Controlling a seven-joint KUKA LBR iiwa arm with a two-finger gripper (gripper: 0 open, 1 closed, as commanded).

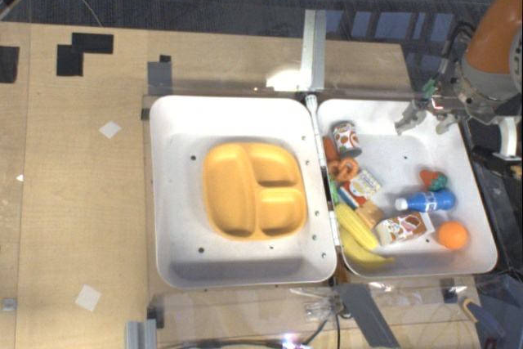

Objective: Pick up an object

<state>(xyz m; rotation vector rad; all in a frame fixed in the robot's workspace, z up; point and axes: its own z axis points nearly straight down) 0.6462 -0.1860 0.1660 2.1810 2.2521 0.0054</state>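
Two-finger gripper (427, 118) hangs over the far edge of the right shallow white bin (482, 253), fingers spread apart, nothing between them. Grey arm with orange band (494, 45) enters from the right above it.

Objects all in the right bin, apart from the gripper. Small round can with red-white label (345, 137) near the far left corner, closest to the gripper. Below it an orange ring-shaped toy (346, 170) against the left wall, then a flat red-white-yellow packet (359, 188), a yellow banana (357, 237) along the left-near side, a small white carton with red print (403, 230) just beside the banana. Blue-and-white bottle lying flat (426, 202) mid-bin, a small red-and-green toy (435, 179) just above it, an orange ball (452, 235) near the near-right corner.

Left shallow white bin (176, 176) holds a yellow divided plastic tray (253, 190), roughly centred. Both bins sit on the light wooden tabletop (73, 200).
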